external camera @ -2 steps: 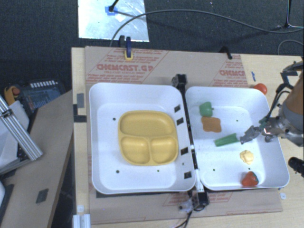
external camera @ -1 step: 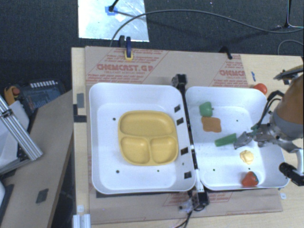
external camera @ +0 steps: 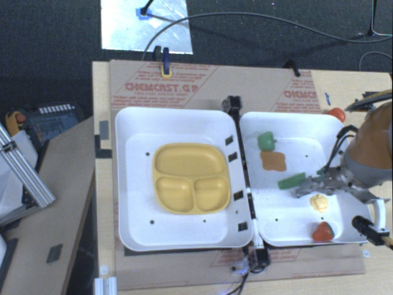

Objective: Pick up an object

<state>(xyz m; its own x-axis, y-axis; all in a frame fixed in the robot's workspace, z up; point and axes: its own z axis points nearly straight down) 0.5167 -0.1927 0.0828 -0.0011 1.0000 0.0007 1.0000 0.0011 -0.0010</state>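
Green block [external camera: 291, 180] mid right bin [external camera: 295, 238] | pincer [external camera: 302, 191] touching, grip state unclear

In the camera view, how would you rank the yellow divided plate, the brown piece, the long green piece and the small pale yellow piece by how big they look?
1. yellow divided plate, by far the largest
2. brown piece and long green piece, too alike to rank
3. small pale yellow piece, smallest
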